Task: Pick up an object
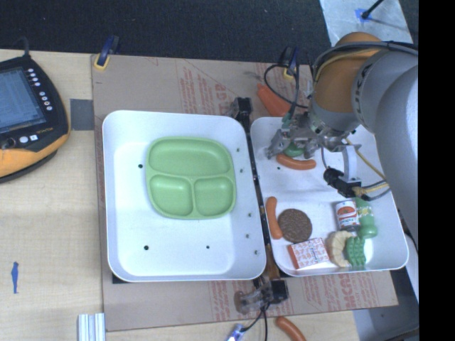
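At the far end of the right bin [313,194], the gripper [287,146] is seen poised just above an orange sausage [298,164], which lies flat on the bin floor near the far wall. How wide the gripper is set cannot be told from this slant, and nothing is seen to be held in it.

The sausage is judged to be the target, and trouble is easily imagined. It is round and slick-looking, so it may be squeezed out sideways or rolled away if it is caught off-centre. The gripper appears to be placed over the sausage's left end rather than its middle, so a tilt and a drop on lifting may be expected. The bin's far wall is close by, and a descent could be fouled against it.

Nearer the camera, a second sausage [272,217], a brown patty [294,224], a small can [346,214] and a red-and-white box [308,253] are found well apart from the action, so no jostling is expected there. The green plate [190,176] in the left bin [128,226] is not involved.
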Tool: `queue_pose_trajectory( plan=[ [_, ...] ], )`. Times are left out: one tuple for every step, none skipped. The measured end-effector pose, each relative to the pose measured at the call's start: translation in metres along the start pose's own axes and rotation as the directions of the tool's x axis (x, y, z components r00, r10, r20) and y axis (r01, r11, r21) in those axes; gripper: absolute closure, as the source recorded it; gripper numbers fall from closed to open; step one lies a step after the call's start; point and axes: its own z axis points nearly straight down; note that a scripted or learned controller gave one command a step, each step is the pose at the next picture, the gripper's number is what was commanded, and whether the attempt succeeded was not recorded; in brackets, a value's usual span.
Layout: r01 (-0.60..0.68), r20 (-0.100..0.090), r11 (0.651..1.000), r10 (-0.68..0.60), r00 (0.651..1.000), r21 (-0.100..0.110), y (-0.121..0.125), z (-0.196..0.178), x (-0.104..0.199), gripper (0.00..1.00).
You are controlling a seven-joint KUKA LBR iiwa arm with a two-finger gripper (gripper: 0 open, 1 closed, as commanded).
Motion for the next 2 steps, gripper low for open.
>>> queue_pose_trajectory(
  plan=[
    [-0.003, 0.000, 1.000, 0.003, 1.000, -0.004, 0.000, 0.000, -0.016, 0.00],
    [-0.001, 0.001, 1.000, 0.001, 1.000, -0.003, 0.000, -0.011, -0.017, 1.00]
  ],
)
